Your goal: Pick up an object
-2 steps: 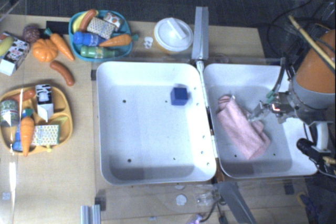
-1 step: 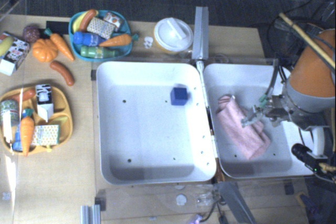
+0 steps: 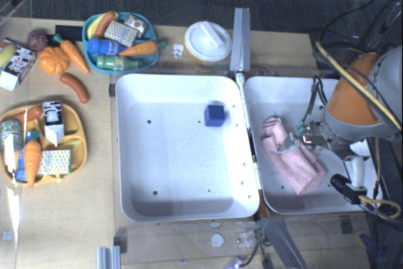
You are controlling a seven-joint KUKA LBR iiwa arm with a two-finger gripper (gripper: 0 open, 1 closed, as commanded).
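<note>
Pink cloth lies crumpled in right bin; hand at its upper edge (grip state: cannot tell). Judged soft, light, limp; pinch a raised fold, not flat fabric.

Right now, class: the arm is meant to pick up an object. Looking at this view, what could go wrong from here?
1. The gripper sits at the pink cloth in the right bin; soft fabric may slip out or only partly lift.
2. The blue cube lies far off in the left bin, so a failed cloth grasp leaves no nearby alternative.
</note>
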